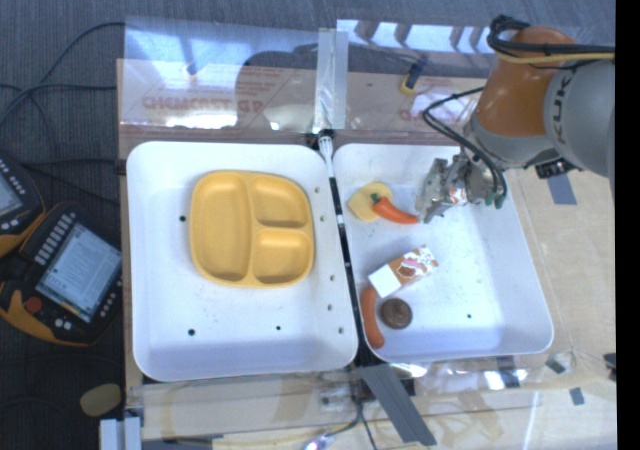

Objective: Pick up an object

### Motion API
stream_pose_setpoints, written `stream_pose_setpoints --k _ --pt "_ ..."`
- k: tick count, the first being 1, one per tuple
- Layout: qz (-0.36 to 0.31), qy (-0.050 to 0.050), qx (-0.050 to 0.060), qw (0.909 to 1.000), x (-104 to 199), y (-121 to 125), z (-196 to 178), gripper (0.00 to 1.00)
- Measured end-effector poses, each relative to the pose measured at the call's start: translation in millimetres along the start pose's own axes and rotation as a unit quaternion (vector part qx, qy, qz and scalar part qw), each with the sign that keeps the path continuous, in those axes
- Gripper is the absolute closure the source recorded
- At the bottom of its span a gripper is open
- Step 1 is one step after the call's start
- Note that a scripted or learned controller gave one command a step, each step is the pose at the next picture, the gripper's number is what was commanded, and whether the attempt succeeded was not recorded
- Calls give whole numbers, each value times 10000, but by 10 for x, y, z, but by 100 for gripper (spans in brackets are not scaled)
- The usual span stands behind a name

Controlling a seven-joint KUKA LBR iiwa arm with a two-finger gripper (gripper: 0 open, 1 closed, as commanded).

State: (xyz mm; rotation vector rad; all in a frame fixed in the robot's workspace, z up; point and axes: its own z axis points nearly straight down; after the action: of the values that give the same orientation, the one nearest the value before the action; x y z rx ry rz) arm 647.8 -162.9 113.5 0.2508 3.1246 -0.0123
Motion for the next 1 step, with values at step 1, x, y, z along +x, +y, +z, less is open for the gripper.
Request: stream_pose_setpoints --k 1 --pt "1301 24 -26 9915 120 -9 -667 100"
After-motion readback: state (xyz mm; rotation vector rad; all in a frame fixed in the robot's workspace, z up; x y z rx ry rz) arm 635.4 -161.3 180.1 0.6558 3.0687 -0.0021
